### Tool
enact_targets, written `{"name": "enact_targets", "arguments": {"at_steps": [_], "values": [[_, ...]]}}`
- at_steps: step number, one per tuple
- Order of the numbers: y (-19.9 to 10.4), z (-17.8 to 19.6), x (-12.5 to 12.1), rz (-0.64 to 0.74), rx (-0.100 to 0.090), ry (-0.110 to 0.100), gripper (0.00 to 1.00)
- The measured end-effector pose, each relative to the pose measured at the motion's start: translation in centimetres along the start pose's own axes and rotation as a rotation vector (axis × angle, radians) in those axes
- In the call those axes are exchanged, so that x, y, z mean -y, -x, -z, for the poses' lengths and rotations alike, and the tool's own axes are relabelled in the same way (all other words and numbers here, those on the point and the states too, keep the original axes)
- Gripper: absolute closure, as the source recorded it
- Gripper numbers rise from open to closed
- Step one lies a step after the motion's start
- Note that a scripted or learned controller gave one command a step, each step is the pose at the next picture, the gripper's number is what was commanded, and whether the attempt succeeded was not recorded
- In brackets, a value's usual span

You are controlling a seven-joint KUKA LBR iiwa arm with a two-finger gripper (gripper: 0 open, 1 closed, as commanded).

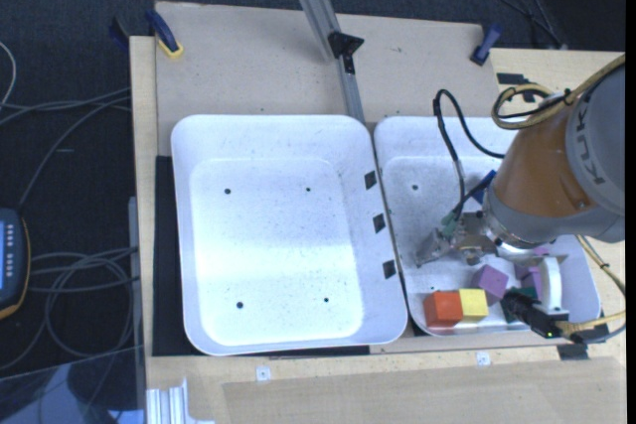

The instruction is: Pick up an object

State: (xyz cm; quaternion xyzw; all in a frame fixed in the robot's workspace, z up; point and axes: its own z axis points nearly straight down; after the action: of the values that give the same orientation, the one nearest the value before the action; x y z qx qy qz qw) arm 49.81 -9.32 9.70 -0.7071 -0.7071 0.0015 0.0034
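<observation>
Right bin [417, 169]: orange block [445, 308], yellow block [473, 303], purple block [495, 279] | pincer [442, 243] state unclear

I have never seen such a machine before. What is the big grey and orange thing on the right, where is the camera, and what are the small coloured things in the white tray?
The grey and orange thing is a robot arm. It reaches in from the right, and the camera looks down on the bench from above, at a slant. On the bench lie two shallow white bins: the left bin and the right bin. The arm's end effector hangs low inside the right bin. Near that bin's front edge sit an orange block, a yellow block and a purple block. I see nothing gripped; whether the end effector is open I cannot tell.
</observation>
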Motion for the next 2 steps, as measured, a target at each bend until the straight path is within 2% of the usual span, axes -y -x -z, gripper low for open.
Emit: {"name": "enact_targets", "arguments": {"at_steps": [1,2], "values": [[0.0,1.3,-0.2,0.001,0.001,0.008,1.0],[-1.0,6.3,-0.7,0.003,0.003,0.013,1.0]]}}
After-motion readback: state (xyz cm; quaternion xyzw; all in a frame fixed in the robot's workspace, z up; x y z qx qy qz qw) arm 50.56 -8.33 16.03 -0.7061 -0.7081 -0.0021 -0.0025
